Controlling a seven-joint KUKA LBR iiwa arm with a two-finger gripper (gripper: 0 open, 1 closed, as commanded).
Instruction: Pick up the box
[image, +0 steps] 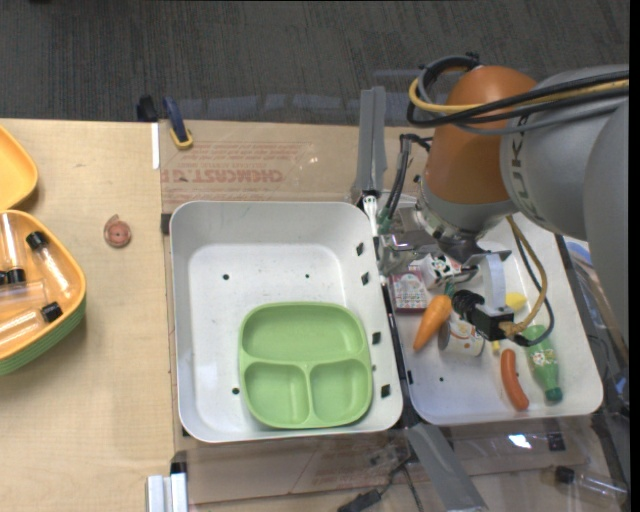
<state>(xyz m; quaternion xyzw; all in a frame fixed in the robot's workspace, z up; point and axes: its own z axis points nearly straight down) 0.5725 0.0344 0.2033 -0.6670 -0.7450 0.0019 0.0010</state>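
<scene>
Over the right bin (580, 395), the gripper (432, 262) is hanging low, its grip impossible to tell. Just beside it, the box (408, 290) is lying near a carrot (432, 321), a sausage (513, 379) and a green bottle (543, 364).

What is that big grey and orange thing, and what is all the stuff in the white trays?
That is a robot arm, reaching in from the right. One camera above the bench looks down at it. Its job is to pick up a box. There are two white trays. The left tray holds a green divided plate. The arm hangs over the right tray, which holds a toy carrot, a sausage, a green bottle and a small pink-and-white box. I cannot tell from here whether it is holding anything.
</scene>
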